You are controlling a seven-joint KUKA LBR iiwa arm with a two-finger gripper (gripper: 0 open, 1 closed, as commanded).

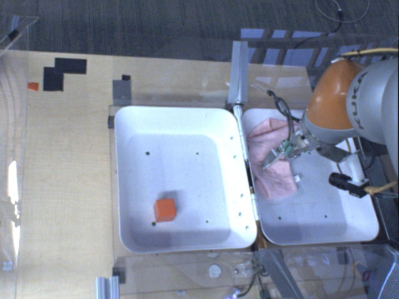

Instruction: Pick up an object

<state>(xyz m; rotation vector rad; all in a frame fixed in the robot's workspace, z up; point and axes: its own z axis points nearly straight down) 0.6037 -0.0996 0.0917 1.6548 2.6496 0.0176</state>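
Tool over the pink cloth in the right bin

The pink cloth lies crumpled against the left wall of the right bin, and the tool sits directly above its middle; whether it is clenched or released I cannot tell. The cloth looks light, limp and non-fragile, so it should bunch rather than slip: pinching a raised fold near its centre seems best. An orange block, small and rigid, rests in the left bin, well left of the cloth.
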